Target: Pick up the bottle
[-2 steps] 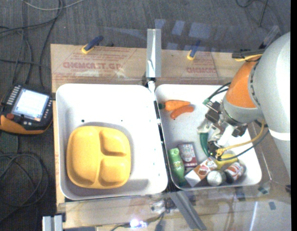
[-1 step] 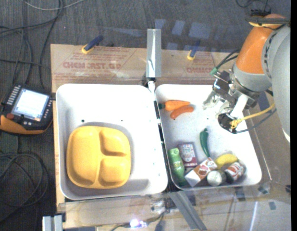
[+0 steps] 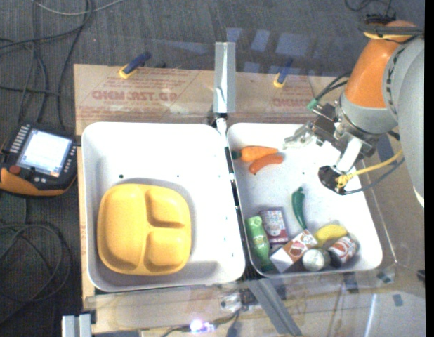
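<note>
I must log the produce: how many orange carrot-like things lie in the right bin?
2. One carrot lies near the right bin's upper left corner; a second carrot touches it just below. The pile at the lower edge may hide others.

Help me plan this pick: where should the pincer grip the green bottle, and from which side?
Grip the green bottle across its narrow body near the middle, coming from above. It lies flat along the right bin's left wall, with a small carton crowding its other side, so clearance looks tight.

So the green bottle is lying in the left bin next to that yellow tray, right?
Not quite. The camera view shows the green bottle lying in the right bin, against its left wall. The yellow tray sits in the left bin.
</note>
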`<act>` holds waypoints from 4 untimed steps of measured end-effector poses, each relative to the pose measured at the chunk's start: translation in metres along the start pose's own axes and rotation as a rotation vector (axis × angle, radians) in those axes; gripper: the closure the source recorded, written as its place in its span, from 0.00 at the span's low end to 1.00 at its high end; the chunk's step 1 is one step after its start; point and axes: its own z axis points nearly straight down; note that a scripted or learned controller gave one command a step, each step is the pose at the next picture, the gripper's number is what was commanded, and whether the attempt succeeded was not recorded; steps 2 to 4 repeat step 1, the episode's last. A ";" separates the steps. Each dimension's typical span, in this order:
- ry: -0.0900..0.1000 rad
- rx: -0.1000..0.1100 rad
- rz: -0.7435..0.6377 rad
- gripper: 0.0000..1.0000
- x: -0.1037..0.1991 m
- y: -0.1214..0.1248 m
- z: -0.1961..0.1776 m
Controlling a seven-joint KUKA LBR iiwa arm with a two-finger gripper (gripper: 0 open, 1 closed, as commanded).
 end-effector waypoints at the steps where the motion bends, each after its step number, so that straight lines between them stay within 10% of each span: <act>1: -0.001 0.002 0.150 0.00 -0.028 0.050 0.125; 4: -0.001 0.002 0.150 0.00 -0.028 0.050 0.125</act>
